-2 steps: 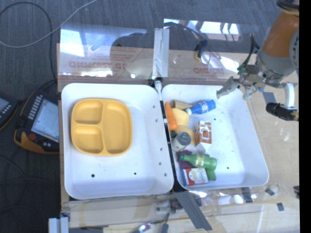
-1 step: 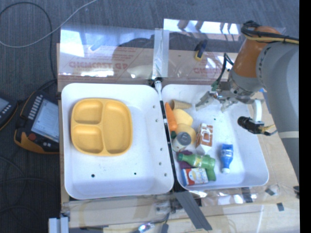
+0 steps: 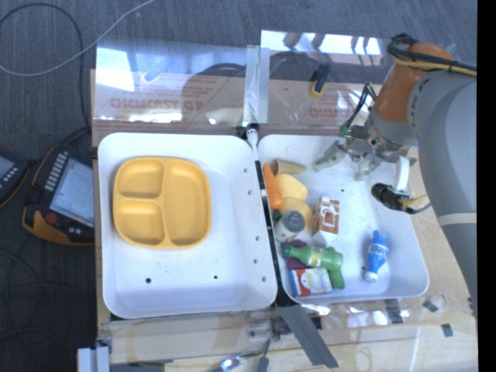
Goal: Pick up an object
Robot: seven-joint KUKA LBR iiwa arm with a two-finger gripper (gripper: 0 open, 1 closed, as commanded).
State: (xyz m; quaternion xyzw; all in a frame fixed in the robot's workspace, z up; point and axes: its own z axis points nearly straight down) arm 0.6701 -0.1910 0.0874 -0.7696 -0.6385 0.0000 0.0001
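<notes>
Arm comes in from the right of the frame, grey body with the orange band above the wrist. Gripper sits at the upper part of the right bin, over bare white floor near the back wall. Jaws look spread, one finger angled toward the left and one pointing down, nothing between them; it's small and a bit blurred there, so treat that as probable.

Objects are clustered along the left side and bottom of the right bin, all apart from the gripper:
- carrot lying along the divider edge
- cone-shaped piece near the top of the cluster, closest item to the gripper
- yellow block just beside the carrot
- round can below it, touching the yellow block
- small orange-and-white carton right of the can
- green bottle lying on its side
- red-labelled packet under the bottle at the bottom edge
- blue bottle on its own, lower right of the bin

Left bin holds a yellow compartment plate, flat, centre-left.

Teach pendant lies on the floor at the left edge of the frame.
</notes>
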